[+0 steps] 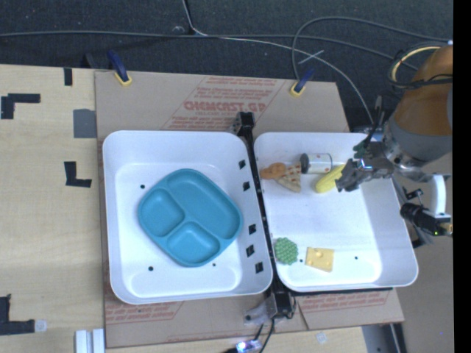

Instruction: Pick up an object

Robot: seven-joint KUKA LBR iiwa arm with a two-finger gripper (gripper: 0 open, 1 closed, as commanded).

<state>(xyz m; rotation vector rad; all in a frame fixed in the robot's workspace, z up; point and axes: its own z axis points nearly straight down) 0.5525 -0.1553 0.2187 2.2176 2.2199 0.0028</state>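
Nearest the lens, at the lower edge of the right bin (397,274): a green bumpy ball-like toy (286,251) by the divider, and just beside it a yellow cheese wedge (319,259) with holes, apart from each other. Farther up in the same bin, near the top wall: a tan pizza-slice-shaped toy (282,174) lying flat, a small white cylinder (316,163) with a dark cap to its right, and a yellow banana-like piece (327,180) just below that cylinder. Right against the banana's right end, the dark claw (349,179), reaching in from the right rim on the grey arm (416,127) with its orange band. Cannot tell whether the claw is spread or closed; too dark and small. Touching or merely beside the banana: also unclear. In the left bin (118,197), a blue three-compartment plate (190,216) lying flat near the middle, tilted diagonally. Both bins side by side on a cardboard sheet (213,101) with red print, held by two blue-and-yellow clamps (119,70) at its far edge, on the wooden counter (37,197). Cables (243,41) trailing across the dark floor beyond.
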